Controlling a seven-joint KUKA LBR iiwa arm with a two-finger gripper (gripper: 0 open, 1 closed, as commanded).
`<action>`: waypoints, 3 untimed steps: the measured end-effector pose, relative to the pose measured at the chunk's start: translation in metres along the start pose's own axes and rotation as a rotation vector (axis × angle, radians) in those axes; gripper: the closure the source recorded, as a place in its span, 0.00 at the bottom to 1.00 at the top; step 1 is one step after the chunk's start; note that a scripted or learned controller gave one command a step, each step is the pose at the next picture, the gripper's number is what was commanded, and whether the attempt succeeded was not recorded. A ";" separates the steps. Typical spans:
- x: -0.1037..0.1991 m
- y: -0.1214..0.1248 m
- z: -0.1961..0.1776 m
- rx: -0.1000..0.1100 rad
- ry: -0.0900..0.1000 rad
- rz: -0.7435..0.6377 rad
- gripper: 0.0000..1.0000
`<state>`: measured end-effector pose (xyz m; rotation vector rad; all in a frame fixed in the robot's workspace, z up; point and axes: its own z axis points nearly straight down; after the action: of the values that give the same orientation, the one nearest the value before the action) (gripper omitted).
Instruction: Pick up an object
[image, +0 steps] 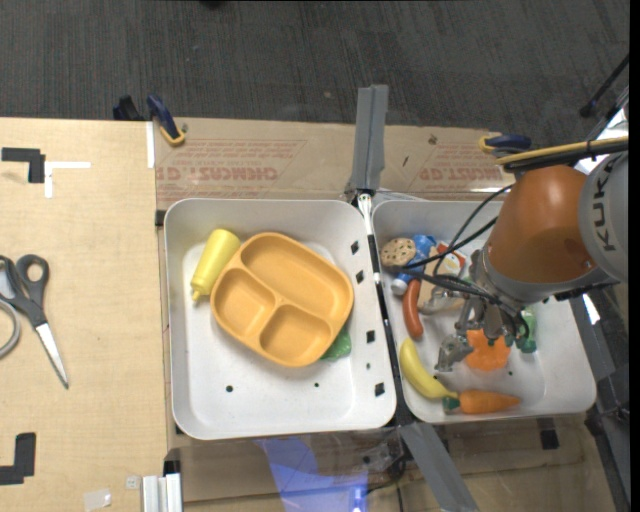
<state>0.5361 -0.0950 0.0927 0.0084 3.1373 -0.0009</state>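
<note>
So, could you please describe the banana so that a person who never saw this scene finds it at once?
Look at the right white bin, the one the arm reaches into. Along its left wall, below a red sausage, lies the banana, curving toward the bin's front. It is the only yellow thing there; the carrot beside it is orange and straight.

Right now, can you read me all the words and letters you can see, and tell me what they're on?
"KU": white letters on the grey arm, cut off by the picture's edge.
Red printing on the cardboard behind the bins: upside down and too blurred to read surely.
No other words are readable.
</note>
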 end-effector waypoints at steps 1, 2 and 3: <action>-0.001 0.000 -0.010 0.001 -0.003 -0.003 1.00; -0.001 0.000 -0.010 0.001 -0.003 -0.002 0.00; 0.013 -0.001 0.000 0.000 0.003 -0.051 0.00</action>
<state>0.5233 -0.0962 0.0923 -0.0724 3.1390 -0.0012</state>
